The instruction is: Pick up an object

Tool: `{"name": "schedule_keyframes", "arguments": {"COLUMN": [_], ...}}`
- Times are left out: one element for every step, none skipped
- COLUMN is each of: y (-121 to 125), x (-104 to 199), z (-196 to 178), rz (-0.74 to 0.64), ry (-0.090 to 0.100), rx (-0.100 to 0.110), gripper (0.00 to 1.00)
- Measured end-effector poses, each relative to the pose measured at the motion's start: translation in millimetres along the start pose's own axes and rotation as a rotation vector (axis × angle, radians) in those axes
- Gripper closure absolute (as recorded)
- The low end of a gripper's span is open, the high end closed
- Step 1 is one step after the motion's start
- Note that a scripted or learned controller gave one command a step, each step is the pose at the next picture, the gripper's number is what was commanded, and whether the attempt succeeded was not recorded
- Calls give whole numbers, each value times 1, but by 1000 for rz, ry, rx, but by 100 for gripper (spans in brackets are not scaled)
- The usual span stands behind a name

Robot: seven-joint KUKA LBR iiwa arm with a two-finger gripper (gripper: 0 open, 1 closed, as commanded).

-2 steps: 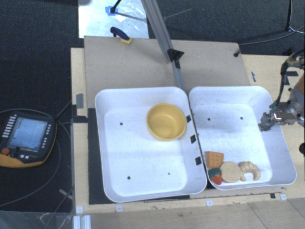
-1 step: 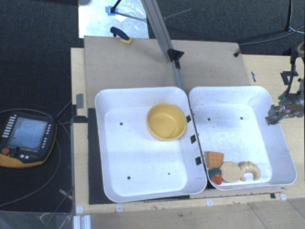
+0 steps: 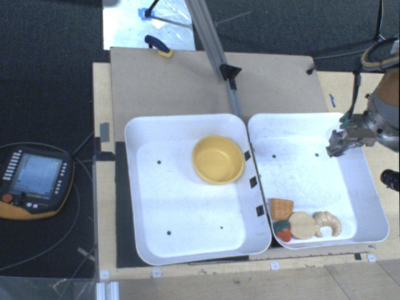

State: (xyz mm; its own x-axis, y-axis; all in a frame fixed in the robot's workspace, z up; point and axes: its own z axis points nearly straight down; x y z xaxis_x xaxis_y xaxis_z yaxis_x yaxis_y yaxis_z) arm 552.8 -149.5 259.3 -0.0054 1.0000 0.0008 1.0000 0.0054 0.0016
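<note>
Gripper (image 3: pixel 335 147) over right bin (image 3: pixel 369 186) w/ nothing visibly held; open/closed unclear.

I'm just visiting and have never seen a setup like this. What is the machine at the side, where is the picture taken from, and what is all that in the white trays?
The picture comes from one fixed camera above the bench, looking down at a slant. The grey machine with an orange band entering from the right is a robot arm. At its end is its tool, the part that grasps things; it hangs over the upper right of the right shallow white bin, and nothing can be seen in it. The left shallow white bin holds a round yellow bowl. In the right bin's near corner lie small toy foods: an orange waffle-like square, a pale round biscuit-like piece, a tan croissant shape and a small red piece.
</note>
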Motion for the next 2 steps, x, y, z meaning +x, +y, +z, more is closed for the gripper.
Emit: {"name": "schedule_keyframes", "arguments": {"y": [19, 36], "x": [46, 103], "z": [-5, -2], "rz": [0, 1], "ry": [0, 1], "rx": [0, 1], "gripper": [100, 100]}}
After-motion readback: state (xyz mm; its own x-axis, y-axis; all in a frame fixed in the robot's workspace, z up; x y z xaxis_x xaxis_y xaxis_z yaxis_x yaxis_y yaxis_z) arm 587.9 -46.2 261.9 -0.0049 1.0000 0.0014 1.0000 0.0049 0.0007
